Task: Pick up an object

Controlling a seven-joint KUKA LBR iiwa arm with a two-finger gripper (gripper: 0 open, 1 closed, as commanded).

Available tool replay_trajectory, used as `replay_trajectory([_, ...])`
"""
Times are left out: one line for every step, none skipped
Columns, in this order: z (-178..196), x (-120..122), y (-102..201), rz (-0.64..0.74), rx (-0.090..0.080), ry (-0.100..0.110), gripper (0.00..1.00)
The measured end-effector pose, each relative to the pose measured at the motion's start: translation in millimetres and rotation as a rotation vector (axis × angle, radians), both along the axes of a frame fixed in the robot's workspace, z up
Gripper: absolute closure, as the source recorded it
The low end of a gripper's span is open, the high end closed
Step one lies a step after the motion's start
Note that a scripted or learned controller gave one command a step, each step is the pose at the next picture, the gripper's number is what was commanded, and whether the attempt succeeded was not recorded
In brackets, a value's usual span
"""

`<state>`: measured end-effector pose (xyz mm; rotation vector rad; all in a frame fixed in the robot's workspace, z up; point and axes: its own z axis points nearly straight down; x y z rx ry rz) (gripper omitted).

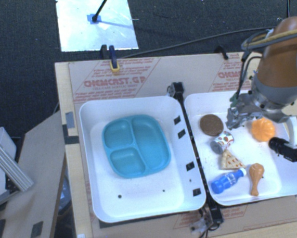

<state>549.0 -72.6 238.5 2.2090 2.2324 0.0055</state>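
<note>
Claw (234, 117), grip state unclear, hovers in right bin (290, 183) btwn brown cookie (211, 125) at 9 o'clock & orange ball (263, 129) at 3, apparently lining up a pick.

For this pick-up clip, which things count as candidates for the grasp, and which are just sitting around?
Belongs to the job:
gripper
brown round cookie
small can
orange fruit
pizza slice
blue bottle
chicken drumstick
right bin

Lying about:
blue divided plate
left bin
clamp at the board's far edge
</note>
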Motion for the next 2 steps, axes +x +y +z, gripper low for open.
replay_trajectory([-12,7,49,-0.001,0.0,0.002,1.0])
replay_trajectory([-22,13,101,-0.001,0.0,0.003,1.0])
